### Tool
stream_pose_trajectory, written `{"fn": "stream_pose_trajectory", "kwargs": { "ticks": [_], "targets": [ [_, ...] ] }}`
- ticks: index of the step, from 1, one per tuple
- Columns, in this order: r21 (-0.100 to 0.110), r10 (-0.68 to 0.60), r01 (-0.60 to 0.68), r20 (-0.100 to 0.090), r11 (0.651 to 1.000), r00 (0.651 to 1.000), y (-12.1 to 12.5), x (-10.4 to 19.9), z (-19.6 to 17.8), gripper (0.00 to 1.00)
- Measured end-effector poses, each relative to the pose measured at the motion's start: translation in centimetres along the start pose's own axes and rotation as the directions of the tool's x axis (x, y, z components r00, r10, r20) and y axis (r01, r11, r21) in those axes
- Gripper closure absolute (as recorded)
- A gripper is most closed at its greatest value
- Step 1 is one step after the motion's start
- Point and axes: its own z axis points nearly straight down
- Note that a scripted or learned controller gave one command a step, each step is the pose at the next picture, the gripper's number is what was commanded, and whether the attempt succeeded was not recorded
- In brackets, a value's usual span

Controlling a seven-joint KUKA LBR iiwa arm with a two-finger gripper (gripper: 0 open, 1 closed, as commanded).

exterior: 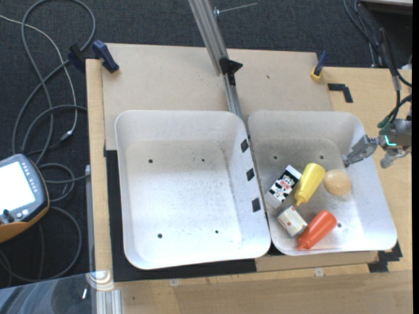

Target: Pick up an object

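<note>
The right bin (366, 237) holds several objects in its front half. A yellow bottle (309, 182) lies at a slant beside a tan round object (338, 182). A black-and-white patterned box (284, 184) lies to the left of the bottle. In front of them are a small white jar (292, 220) and an orange-red carrot-shaped object (317, 229). My gripper (366, 159) hovers over the bin's right rim, up and to the right of the tan object. It is open, with nothing between its fingers.
The left bin (131, 175) sits beside the right one, with a shared divider of black tabs (249, 174) between them. A metal pole (209, 31) slants in from the top. Cables (46, 110) and a handheld pendant (16, 195) lie off the bench at left.
</note>
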Motion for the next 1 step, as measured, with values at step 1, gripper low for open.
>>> {"fn": "stream_pose_trajectory", "kwargs": {
  "ticks": [1],
  "targets": [
    [-0.004,0.0,0.0,0.001,1.0,1.0,0.06,0.0,-0.16,0.0]
  ]
}}
